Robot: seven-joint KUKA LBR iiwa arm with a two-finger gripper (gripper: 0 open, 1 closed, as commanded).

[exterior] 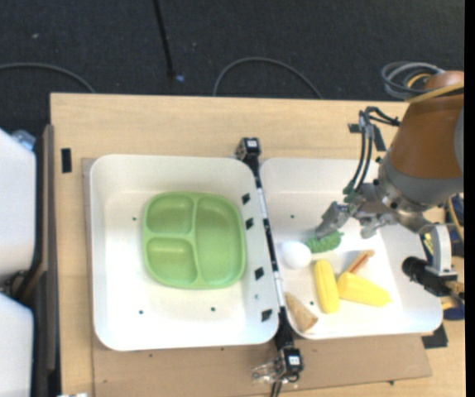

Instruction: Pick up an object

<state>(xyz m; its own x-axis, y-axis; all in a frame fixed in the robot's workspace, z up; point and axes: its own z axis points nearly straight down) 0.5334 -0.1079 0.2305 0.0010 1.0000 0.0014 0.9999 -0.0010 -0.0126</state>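
Note:
The right bin (304, 180) holds several toy foods. A green leafy piece (324, 241) lies near its middle, with a white egg (295, 255) just left of it. In front of these lie a yellow corn cob (326, 285), a yellow wedge (363, 291), a small orange carrot (359, 262) and a tan wedge (302, 313) at the front left corner. My gripper (351, 230) hangs low over the bin, open, its left finger (333, 218) right above the green piece. Nothing sits between the fingers.
The left bin (113, 188) carries a green divided plate (194, 239). A black-clipped divider (262, 238) separates the bins. The grey and orange arm (428, 147) covers the right bin's far right side, with cables (366, 151) hanging beside it.

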